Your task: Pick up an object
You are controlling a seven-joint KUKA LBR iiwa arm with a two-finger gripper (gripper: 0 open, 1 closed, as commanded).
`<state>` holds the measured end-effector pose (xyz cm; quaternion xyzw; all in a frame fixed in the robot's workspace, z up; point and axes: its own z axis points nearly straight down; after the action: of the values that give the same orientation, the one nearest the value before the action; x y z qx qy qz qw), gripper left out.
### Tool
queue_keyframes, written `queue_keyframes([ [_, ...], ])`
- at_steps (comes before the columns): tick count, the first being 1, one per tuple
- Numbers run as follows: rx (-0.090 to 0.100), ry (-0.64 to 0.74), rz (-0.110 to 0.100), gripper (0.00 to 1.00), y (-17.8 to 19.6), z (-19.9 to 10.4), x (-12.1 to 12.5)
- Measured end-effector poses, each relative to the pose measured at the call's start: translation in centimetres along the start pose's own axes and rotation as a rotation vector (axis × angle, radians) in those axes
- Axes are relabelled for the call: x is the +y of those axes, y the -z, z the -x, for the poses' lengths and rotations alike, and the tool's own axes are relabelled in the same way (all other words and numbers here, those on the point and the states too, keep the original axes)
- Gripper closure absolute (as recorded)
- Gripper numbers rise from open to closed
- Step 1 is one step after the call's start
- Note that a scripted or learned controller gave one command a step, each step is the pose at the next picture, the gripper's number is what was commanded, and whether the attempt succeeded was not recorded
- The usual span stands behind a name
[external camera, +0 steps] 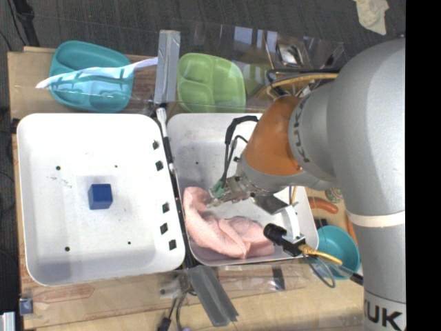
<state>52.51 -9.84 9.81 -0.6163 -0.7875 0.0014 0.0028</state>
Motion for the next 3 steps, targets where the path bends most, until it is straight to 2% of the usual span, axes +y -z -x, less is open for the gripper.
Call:
queue_keyframes([
  [1, 0.000, 0.001, 0.000, 0.00, 0.0, 0.0, 0.0],
  [2, -0.002, -0.064, 0.003, 0.00, -0.8, 0.0, 1.1],
  [3, -0.001, -0.059, 0.000, 1.00, -0.1, 0.0, 1.2],
])
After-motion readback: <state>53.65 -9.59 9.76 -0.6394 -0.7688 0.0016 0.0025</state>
